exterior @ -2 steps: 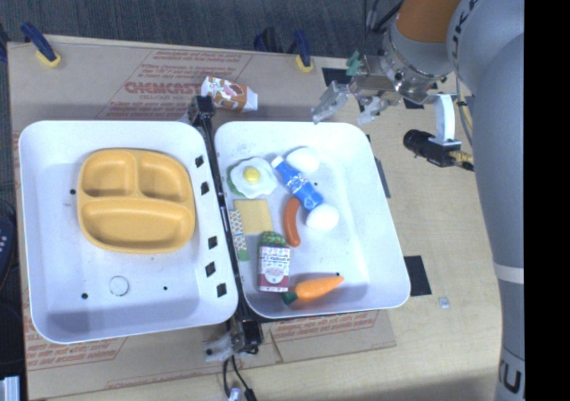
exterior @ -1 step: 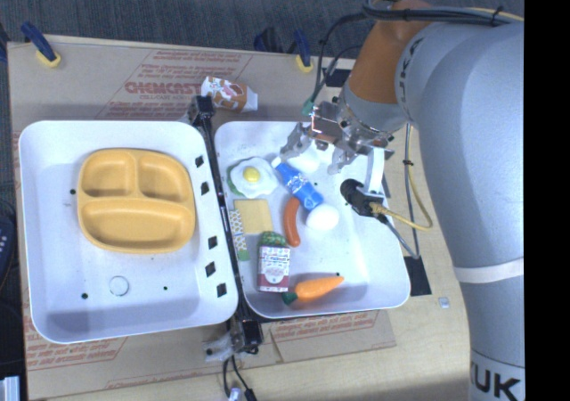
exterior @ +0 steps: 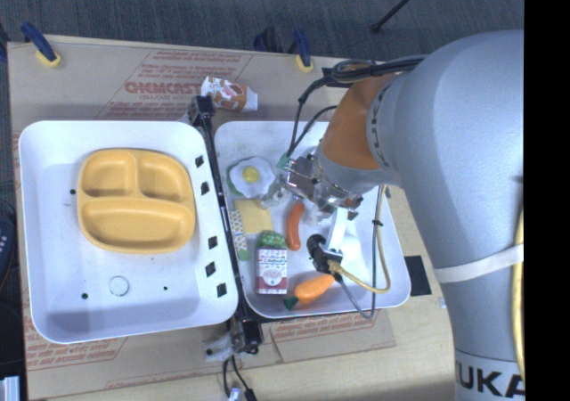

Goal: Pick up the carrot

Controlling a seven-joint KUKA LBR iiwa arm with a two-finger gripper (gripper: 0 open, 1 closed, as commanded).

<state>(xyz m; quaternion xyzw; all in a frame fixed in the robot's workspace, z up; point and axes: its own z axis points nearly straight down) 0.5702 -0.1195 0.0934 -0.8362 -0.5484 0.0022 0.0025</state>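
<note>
Over the right bin point(exterior: 254, 134), the claw point(exterior: 296, 189) hangs low beneath the grey arm; whether it is open or closed, or grips anything, cannot be told. The carrot point(exterior: 313, 288) lies below the claw in the view, apart from it, beside the bin's near wall, its green end pointing left. An orange-red sausage point(exterior: 294, 226) lies just below the claw, a red carton point(exterior: 272, 270) below-left, a fried egg point(exterior: 250, 176) just left.
</note>
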